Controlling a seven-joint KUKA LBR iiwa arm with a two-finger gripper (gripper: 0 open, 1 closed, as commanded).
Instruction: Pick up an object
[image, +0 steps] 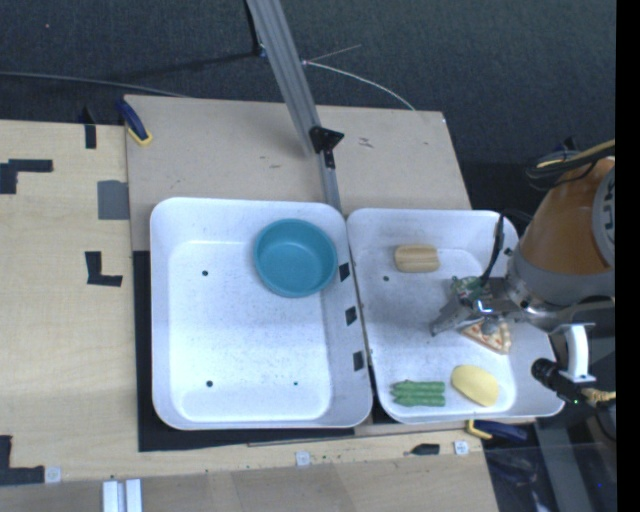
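Pizza slice (490, 338) lies flat under the gripper (462, 312); whether the tool is apart or together cannot be told. Risk: thin edge slips, yielding an empty lift.

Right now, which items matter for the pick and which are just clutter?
In play:
- gripper, low in the right bin
- pizza slice, right beside the gripper
- bread roll, yellow lemon-like piece and green beans, other candidates in that bin

Lying about:
- blue bowl in the left bin
- metal pole across the bench
- blue and yellow clip at the bench corner
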